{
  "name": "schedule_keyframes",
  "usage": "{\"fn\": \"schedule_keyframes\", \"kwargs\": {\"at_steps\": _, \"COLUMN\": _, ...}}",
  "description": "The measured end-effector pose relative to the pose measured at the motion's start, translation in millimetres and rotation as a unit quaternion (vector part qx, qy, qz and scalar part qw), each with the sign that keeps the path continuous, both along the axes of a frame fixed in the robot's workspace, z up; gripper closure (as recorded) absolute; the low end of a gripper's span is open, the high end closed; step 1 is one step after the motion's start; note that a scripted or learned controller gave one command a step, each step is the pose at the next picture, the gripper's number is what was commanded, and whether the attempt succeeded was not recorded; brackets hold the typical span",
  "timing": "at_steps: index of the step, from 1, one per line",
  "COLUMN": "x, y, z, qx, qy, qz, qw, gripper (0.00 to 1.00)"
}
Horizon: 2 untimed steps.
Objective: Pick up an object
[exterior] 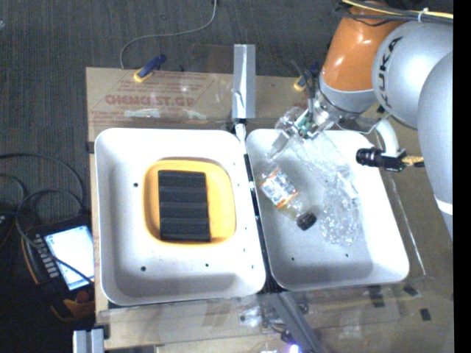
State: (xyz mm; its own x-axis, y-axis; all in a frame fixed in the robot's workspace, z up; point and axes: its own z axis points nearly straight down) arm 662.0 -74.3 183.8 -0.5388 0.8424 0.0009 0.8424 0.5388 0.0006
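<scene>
- Since the pincer (pixel 300 126) hangs over the far rim of the right bin (pixel 383 259), w/ clear crumpled plastic (pixel 335 197) trailing from near its tip, I can't tell how far it's open or whether it has hold of anything.
- Likely targets: small bottle (pixel 283 192) w/ dark cap, lying on its side mid right bin, just beside the plastic; yellow tray w/ black block (pixel 184 204) sits in the left bin (pixel 118 219), well apart.
- Risk 1: plastic is thin, see-through, slippery; it could slide off on the lift, or a closing grip may catch nothing.
- Risk 2: if the plastic snags the bottle, it may drag it or roll it toward the wall.
- Risk 3: bottle is round, could squirt out sideways if pinched off-centre.
- Risk 4: a descent this close to the rim could knock the bin edge.
</scene>
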Motion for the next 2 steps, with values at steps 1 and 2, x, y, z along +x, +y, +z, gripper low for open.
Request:
{"fn": "schedule_keyframes", "kwargs": {"at_steps": 1, "x": 0.6, "y": 0.7, "z": 9.1, "qx": 0.0005, "qy": -0.001, "qz": 0.0, "qw": 1.0, "gripper": 1.0}}
{"fn": "schedule_keyframes", "kwargs": {"at_steps": 2, "x": 2.9, "y": 15.2, "z": -0.5, "qx": -0.0001, "qy": 0.001, "qz": -0.102, "qw": 0.9948, "gripper": 1.0}}
